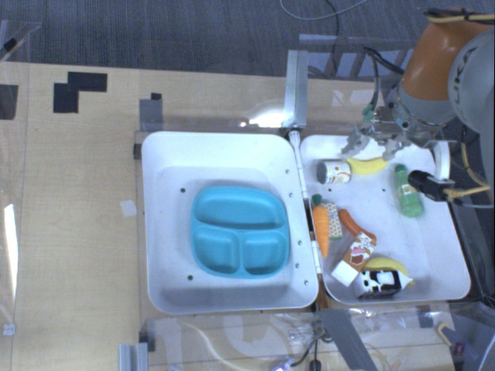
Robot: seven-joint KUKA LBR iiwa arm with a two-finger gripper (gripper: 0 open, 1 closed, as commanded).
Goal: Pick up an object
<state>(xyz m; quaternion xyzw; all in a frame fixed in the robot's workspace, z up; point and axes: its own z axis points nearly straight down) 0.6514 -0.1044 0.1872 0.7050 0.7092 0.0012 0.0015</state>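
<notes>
A robotics lab is showing itself here: a pale wooden bench [69,207] is carrying two white bins [155,230] fixed in metal brackets [297,83], loose cables [325,6] are trailing over grey carpet [155,22], and black marker patches [77,90] are sitting on the benchtop.

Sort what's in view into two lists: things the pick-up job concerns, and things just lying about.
For the job:
gripper, above the right bin's far end
banana
small can
green bottle
carrot
sausage
right bin, holding these

Lying about:
blue divided tray
left bin, holding the tray
cable on the floor
</notes>
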